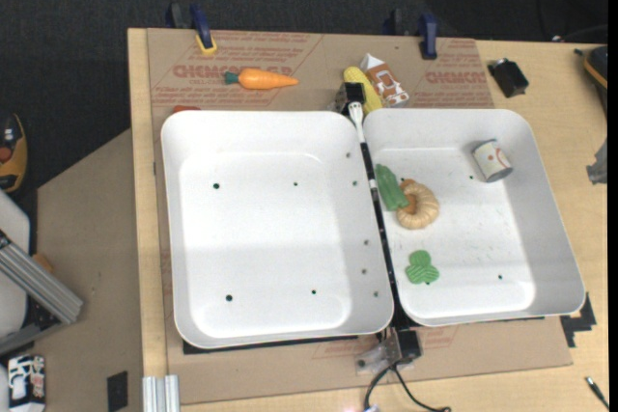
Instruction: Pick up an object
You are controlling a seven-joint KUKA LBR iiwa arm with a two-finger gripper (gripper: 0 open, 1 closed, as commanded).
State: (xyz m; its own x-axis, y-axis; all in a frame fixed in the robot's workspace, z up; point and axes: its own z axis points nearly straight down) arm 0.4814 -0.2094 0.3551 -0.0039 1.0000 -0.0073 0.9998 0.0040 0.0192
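Camera view, croissant (417, 205) touching green pickle (390, 187)

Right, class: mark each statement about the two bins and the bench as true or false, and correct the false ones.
1. The carrot lies in the left bin. False: it lies on the bench behind that bin.
2. The can is in the right bin. True.
3. The donut sits apart from the long green piece. False: they touch.
4. The small green piece lies nearer the camera than the donut. True.
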